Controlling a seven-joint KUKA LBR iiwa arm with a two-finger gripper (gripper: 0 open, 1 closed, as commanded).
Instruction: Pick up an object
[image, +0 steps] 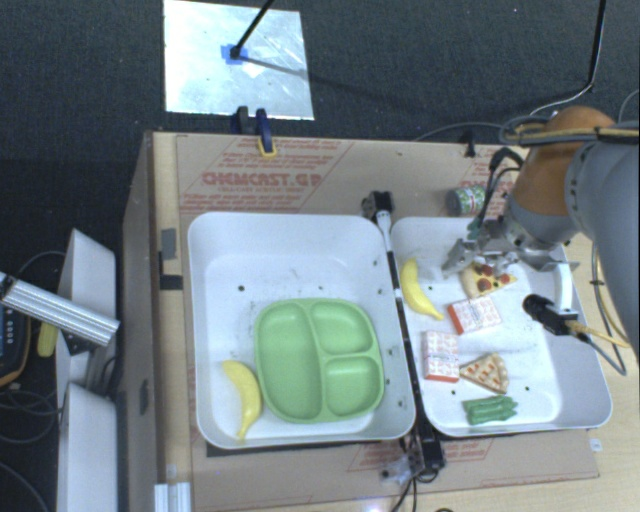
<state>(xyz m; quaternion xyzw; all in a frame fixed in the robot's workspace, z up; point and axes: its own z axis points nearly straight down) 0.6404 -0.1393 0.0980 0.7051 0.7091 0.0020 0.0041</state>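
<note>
**Gripper down in the right bin, over the pizza-ish toy**

Two white bins are seen side by side on the tabletop (300, 170) (brown board with red lettering). The left bin (215, 300) carries a green divided plate (320, 358), and a yellow banana (243, 396) is tucked just beside the plate's lower left edge, touching it or nearly so.

The right bin (590, 395) is where the toys are scattered. A second banana (415, 291) is laid along the left wall, tilted. Near it, a white-and-red card (474, 315) is found, and below that a red-and-white box (440, 356). A pizza slice (484, 372) is placed just right of the box, and a green pepper-like piece (489, 408) sits near the front wall. Another flat yellow toy with red dots (487, 280) is seen in the upper part of the bin.

The grey arm (600, 190) is reached in from the right, and the gripper (478, 252) is lowered right above that dotted toy, close to it or touching it (hard to call). Whether the gripper is open or closed cannot be told at this angle, and nothing is seen held. A black object (545, 312) is sticking out beside the arm, over the bin's right side. A small can (466, 199) is lying on the tabletop behind the right bin.
</note>
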